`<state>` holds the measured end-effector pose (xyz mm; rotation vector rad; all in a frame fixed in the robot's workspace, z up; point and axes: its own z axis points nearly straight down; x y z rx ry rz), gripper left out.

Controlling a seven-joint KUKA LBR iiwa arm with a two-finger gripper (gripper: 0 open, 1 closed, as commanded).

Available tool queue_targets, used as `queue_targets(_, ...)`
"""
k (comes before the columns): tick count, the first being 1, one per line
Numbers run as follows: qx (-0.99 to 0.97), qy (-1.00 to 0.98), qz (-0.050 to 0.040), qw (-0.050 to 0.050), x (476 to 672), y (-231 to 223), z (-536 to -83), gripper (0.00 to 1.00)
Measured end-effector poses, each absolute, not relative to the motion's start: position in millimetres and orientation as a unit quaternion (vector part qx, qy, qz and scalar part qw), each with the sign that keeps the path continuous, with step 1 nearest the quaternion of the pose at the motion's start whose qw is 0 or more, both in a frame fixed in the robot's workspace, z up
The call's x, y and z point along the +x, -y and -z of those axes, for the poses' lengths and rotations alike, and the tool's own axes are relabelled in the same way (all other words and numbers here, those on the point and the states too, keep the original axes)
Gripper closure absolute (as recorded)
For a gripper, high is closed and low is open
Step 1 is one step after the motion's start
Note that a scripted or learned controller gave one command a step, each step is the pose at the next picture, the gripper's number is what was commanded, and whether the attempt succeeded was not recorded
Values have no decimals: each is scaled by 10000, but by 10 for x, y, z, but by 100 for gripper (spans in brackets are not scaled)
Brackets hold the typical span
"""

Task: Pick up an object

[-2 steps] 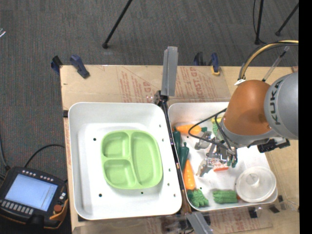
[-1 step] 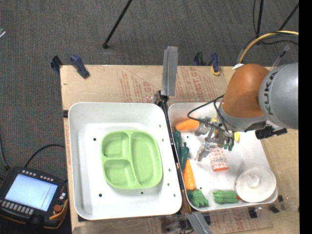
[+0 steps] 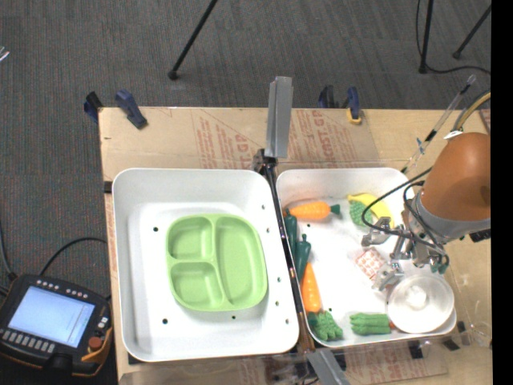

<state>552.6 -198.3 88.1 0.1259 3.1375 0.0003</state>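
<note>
Red-white packet (image 3: 370, 261) — beside gripper (image 3: 398, 257)

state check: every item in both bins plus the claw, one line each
green divided plate: flat in left bin, upright.
upper carrot: lying on its side near right bin back wall.
lower carrot: lying along right bin's left wall.
yellow toy: resting near back of right bin.
green toy: lying at front of right bin.
white bowl: upright, front right corner.
claw: over right bin, above a red-and-white packet.
</note>
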Motion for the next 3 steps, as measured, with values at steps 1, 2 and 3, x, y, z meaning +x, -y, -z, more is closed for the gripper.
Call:
queue_targets(1, 609, -9981, -3, -2, 5424, 1238, -870, 0)
queue_targets(2, 1190, -9929, -8, 14, 6086, 1129, -881, 0)
queue_targets(3, 1899, -9818, -5, -7, 5416, 1207, -869, 0)
